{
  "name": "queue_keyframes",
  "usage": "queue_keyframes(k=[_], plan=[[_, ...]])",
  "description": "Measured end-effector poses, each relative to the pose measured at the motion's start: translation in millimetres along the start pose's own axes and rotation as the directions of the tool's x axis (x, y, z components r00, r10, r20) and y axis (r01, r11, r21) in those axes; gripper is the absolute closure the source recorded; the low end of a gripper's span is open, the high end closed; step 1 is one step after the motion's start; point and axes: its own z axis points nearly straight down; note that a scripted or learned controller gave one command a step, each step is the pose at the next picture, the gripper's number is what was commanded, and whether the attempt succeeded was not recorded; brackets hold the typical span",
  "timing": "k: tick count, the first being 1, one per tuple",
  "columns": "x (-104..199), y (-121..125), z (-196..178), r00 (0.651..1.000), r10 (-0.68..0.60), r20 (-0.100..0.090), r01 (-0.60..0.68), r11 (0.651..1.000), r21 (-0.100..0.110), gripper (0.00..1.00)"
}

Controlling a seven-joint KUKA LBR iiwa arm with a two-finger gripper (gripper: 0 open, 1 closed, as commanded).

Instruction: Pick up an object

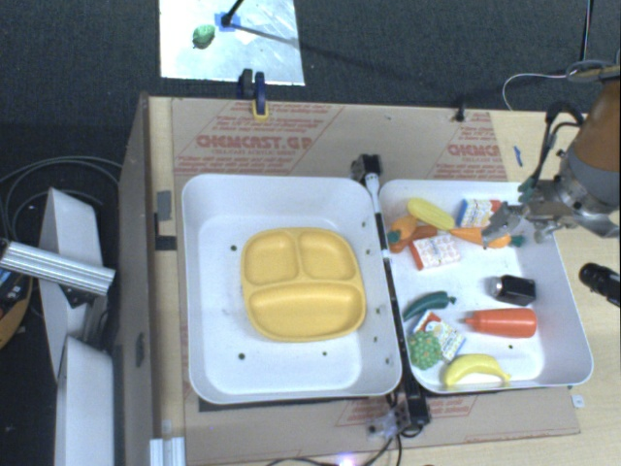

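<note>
The gripper (506,223) is hovering over the right bin's (568,304) far right edge; whether it is clenched cannot be told. Small toys are crowding that bin, an orange carrot (500,322) lying near its right wall, while open floor is surrounding the yellow plate (302,283) in the left bin (209,289).

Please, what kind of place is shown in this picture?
Probably a robotics laboratory bench set up for grasping trials. Two white bins lie on a cardboard-covered bench; one holds a yellow divided plate, the other toy food such as a banana, and the arm's hand hovers there.

Grey arm (594,149) entering from the right, orange band above wrist, hand (505,223) low — pointing left
</note>
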Motion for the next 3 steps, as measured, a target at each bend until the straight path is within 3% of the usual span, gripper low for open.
queue_keyframes(k=[1,2,3], plan=[[64.3,40.2,97.0,1.0,-0.001,-0.001,0.001,1.0,0.003,0.0],[75.9,70.3,127.9,1.0,-0.003,-0.002,0.003,1.0,-0.009,0.0],[68.4,95.2,143.9,1.0,0.007,-0.007,-0.007,0.999,0.042,0.0]])
